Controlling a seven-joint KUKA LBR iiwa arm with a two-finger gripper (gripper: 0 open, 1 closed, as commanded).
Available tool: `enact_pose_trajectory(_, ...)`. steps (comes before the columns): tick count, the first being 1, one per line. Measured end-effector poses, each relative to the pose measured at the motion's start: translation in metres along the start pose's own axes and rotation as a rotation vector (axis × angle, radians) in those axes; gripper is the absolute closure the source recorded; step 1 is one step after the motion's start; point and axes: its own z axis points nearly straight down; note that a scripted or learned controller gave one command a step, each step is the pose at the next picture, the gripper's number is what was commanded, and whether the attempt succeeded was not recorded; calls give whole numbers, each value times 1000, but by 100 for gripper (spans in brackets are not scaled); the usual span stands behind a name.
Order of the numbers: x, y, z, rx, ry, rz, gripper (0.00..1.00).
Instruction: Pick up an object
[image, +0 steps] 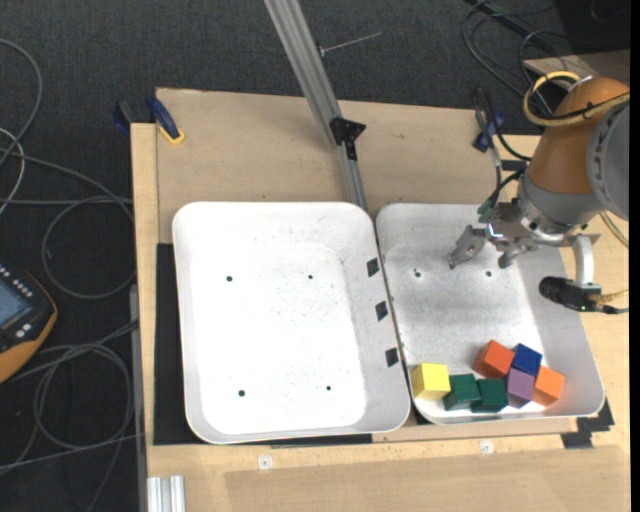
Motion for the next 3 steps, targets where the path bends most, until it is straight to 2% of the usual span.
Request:
enact_pose_trajectory(1,1,0,25,-3,-1,0,0)
enact_pose_trajectory(2,1,2,12,-10,-1,0,100)
enact_pose_trajectory(3,5,9,-51,-17,-4,-1,100)
